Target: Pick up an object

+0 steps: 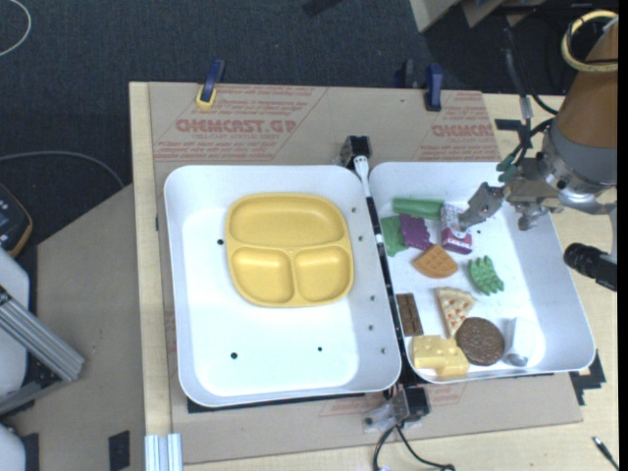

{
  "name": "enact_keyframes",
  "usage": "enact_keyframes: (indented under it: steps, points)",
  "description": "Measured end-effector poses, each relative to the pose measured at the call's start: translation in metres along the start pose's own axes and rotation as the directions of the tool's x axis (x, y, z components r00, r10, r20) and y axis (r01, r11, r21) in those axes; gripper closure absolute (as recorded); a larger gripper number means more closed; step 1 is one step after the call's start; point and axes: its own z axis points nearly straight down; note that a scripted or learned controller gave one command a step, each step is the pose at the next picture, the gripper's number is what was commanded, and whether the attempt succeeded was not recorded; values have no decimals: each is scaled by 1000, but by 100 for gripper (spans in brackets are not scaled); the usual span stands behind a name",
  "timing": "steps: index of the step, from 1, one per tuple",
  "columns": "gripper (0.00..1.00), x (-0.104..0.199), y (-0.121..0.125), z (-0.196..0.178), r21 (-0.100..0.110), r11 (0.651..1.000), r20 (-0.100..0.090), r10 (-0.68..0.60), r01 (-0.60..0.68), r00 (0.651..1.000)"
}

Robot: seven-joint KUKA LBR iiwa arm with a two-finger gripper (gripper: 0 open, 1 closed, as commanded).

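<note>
Pincer (483, 207): hanging over the right bin's (559, 292) upper part, arm reaching in from the right; open or closed, I cannot tell.
Nearest target: a small pink-and-white piece (456, 237), just below and left of the pincer.
Neighbours: purple piece (415, 232) further left, orange wedge (435, 261) below.
Long axis: too small to call.
Left bin: 1 yellow divided tray (289, 246), well apart from the action.
</note>
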Motion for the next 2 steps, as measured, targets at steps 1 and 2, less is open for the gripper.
enact_keyframes:
  steps: [1, 2]
  points:
    - [0, 0, 2, -7, -14, 1000, 2, -3, 3, 1000]
    - [0, 0, -2, 36, -10, 1000, 1, -2, 2, 1000]
